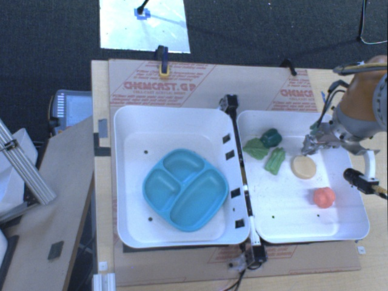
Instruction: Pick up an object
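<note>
Dark carpet surrounds the bench, where two white bins sit side by side. Over the right bin (345, 223), the claw (310, 145) hangs low at the far side, just beside a pale round disc (304, 167); whether it is spread or pinched I cannot tell. Left of it lie green toy pieces (267, 147), and a red-orange ball (324, 197) rests nearer. A blue divided plate (185, 190) sits in the left bin (130, 162).

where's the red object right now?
The red object lies in the right bin, toward its right wall, just below and right of the tan disc.
</note>
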Robot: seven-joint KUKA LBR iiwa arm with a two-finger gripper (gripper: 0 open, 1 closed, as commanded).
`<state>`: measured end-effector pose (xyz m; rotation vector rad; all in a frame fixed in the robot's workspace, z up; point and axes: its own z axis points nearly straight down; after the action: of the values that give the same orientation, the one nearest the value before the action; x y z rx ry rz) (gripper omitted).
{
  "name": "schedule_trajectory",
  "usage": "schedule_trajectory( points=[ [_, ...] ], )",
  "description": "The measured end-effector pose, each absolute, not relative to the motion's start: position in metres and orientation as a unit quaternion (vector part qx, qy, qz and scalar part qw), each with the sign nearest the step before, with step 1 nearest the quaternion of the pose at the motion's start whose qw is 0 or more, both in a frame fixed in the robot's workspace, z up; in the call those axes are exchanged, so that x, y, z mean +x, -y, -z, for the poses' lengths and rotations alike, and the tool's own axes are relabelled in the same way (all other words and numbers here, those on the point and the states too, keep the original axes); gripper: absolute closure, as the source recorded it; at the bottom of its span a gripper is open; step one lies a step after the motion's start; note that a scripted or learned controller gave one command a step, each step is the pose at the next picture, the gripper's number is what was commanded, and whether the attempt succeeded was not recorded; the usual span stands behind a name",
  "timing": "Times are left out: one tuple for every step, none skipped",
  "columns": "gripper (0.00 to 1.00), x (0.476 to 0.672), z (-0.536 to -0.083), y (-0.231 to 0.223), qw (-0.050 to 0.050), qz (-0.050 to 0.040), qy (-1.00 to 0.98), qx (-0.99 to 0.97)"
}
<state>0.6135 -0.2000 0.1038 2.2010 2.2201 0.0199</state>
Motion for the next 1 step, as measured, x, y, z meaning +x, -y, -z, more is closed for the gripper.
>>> schedule_trajectory(
  points=[
    [1.00, 0.6117, -0.1490, 0.2040, 0.003, -0.0013, -0.709, 0.705]
  ],
)
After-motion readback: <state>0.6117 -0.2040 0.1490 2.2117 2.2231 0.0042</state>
